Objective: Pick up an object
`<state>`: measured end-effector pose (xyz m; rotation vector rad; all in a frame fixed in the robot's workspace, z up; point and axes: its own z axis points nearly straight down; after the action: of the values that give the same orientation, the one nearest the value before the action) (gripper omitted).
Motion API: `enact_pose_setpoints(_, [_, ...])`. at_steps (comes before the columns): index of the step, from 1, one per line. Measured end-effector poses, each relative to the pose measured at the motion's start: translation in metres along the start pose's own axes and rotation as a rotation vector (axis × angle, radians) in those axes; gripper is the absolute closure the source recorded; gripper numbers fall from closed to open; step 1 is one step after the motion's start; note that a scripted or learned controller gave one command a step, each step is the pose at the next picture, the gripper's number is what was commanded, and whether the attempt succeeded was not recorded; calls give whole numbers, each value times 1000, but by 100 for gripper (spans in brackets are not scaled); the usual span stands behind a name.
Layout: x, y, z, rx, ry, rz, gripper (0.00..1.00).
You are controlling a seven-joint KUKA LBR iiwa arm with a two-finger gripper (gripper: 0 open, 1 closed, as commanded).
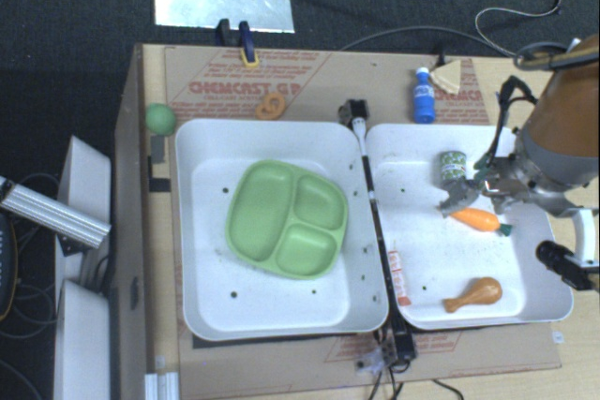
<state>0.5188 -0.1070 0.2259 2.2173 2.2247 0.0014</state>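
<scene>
Two white bins share the bench [281,75]; the right bin [422,155] holds a carrot [476,220] near its right edge. The pincer [459,199] hovers just beside it, state unclear. It should descend centred over the carrot.

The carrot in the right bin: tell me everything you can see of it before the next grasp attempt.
The toy carrot is orange with a small green tip at its right end, smooth and plastic-looking. It lies flat on the floor of the right bin, roughly level, pointed end to the left, near the bin's middle right. The gripper sits just above and to its left, very close; contact cannot be told. The drumstick lies apart below it, the small green can apart above it.
</scene>
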Motion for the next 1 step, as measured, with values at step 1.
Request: enact_pose_setpoints(1, [-72, 15, 59, 1, -1, 3, 0])
